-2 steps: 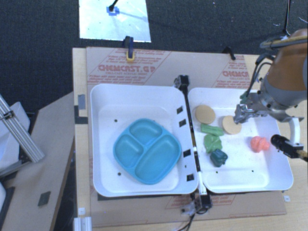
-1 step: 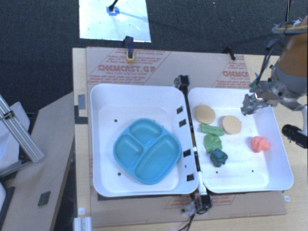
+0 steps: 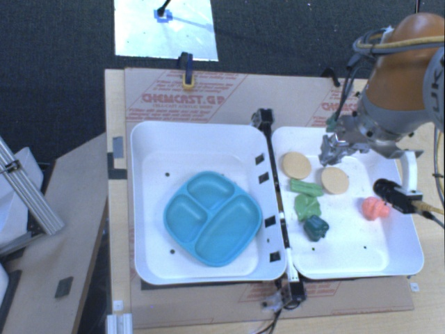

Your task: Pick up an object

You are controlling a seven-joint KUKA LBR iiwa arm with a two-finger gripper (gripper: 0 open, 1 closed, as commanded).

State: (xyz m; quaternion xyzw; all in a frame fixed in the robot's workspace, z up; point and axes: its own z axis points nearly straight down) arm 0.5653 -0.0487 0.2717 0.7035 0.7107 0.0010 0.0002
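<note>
Altogether two tan discs [image 3: 296, 165], two green pieces [image 3: 306, 204], one blue plate [image 3: 212, 218].

My end effector [image 3: 332, 152] looks like bare grey metal with a dull sheen, under a glossy orange band [image 3: 416, 37] on my arm. The two bins [image 3: 201, 139] look like smooth white plastic, the left one holding a smooth, faintly shiny blue divided plate [image 3: 212, 218] that also looks plastic. The counter [image 3: 229, 92] under them has a matt, pale brown printed face like cardboard or masked sheet, and a pale sheet [image 3: 165, 19] lies on dark, rough, carpet-like floor [image 3: 55, 47].
</note>
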